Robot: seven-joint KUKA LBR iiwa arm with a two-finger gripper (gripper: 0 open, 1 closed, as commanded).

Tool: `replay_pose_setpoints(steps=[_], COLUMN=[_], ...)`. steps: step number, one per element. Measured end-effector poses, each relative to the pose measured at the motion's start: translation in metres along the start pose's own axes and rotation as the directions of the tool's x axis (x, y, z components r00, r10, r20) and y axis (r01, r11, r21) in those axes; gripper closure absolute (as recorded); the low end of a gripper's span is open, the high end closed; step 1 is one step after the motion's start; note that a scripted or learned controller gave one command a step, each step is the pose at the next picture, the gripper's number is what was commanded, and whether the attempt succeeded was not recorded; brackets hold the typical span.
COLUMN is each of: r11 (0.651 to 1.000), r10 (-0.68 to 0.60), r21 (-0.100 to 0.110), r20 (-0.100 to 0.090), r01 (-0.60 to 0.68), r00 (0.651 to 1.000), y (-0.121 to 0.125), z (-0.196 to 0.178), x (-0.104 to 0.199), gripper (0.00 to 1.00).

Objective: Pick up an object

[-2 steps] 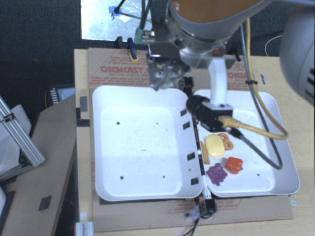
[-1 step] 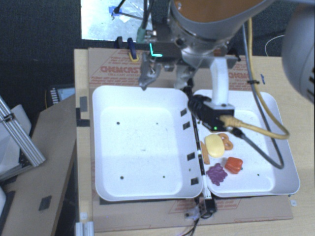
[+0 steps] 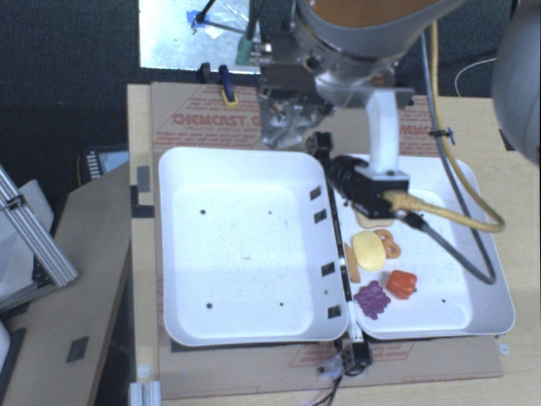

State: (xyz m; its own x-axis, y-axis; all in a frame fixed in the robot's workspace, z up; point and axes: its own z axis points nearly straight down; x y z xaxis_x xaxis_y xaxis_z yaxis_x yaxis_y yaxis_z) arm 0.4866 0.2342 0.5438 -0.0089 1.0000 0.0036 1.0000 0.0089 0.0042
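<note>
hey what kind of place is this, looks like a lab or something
Likely a robotics lab bench: a robot arm reaches over two white bins, with toy food such as purple grapes in the right bin and cables trailing.

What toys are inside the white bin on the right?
In the right white plastic bin: a yellow lemon-shaped toy, a red pepper toy, purple toy grapes, and an orange ring. The arm covers the bin's far part.

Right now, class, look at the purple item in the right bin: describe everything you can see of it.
The purple item looks like a small plastic toy grape bunch, a lumpy cluster of rounded bumps, matte violet. It lies flat on the floor of the right bin, near its front-left corner, close to the divider between the bins. A red toy sits just beside it to the right, and a pale yellow toy lies just behind it.
</note>
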Motion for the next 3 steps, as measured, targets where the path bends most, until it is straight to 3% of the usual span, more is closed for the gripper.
replay_pose_setpoints(steps=[1, 2, 3], r11=[1.0, 1.0, 1.0], r10=[-0.001, -0.005, 0.01], r21=[0.001, -0.002, 0.004], r20=[0.0, -0.001, 0.005], r01=[0.001, 0.005, -0.01], r00=[1.0, 1.0, 1.0], y=[0.0, 0.0, 0.053], z=[0.001, -0.011, 0.011], x=[0.0, 0.0, -0.001], gripper=[0.0, 1.0, 1.0])
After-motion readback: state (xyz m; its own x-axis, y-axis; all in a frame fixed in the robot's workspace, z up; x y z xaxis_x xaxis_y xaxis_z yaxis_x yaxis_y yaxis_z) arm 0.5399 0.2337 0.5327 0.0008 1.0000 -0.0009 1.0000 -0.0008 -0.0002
